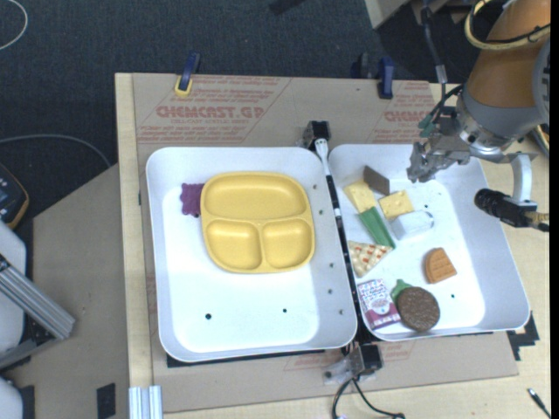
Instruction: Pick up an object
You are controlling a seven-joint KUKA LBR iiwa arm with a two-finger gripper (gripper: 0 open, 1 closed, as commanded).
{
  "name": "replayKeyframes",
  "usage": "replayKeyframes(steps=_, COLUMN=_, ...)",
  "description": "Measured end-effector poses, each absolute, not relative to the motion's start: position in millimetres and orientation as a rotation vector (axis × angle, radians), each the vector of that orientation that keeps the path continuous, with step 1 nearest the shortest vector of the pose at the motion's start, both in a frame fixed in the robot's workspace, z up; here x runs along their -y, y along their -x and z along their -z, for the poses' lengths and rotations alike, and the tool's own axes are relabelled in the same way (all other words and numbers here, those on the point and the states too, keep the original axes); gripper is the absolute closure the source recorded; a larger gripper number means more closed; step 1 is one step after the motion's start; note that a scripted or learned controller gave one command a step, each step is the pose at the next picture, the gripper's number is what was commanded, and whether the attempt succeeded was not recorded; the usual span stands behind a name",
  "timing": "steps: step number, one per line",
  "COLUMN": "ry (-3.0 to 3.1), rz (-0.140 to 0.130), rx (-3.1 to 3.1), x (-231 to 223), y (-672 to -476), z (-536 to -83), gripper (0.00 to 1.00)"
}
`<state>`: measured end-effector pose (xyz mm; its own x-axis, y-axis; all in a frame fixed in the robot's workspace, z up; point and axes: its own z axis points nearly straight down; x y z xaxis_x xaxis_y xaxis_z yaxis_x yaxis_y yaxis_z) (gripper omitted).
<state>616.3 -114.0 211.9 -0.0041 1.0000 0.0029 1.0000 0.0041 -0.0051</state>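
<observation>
Hovering over the right bin (489, 234)'s upper edge: gripper (425, 166), fingers' spread impossible to tell. Lying just below-left: brown block (376, 180), yellow cheese piece (396, 204). Sitting in the left bin (166, 260): yellow tray (258, 220).

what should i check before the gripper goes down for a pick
1. Gripper over the right bin: ok, above its upper part.
2. Gripper carrying nothing: ok, nothing seen between its fingers.
3. Finger opening: cannot tell.
4. Target below: not ok, nearest are the brown block and cheese, both off to the side.
5. Items apart: not ok, cheese, green strip and clear piece crowd together.
6. Yellow tray in the left bin: ok, away from the arm.
</observation>
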Motion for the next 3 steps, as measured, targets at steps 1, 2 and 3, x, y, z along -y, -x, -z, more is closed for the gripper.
replayKeyframes(steps=1, ry=2.215, rz=-0.004, rx=2.22, x=74.2, y=-577.7, z=-218.9, gripper=1.0)
replayKeyframes(steps=2, ry=2.222, rz=0.003, rx=2.224, x=59.5, y=-576.0, z=-234.4, gripper=1.0)
replayKeyframes(steps=3, ry=2.222, rz=0.001, rx=2.224, x=56.3, y=-588.1, z=-222.8, gripper=1.0)
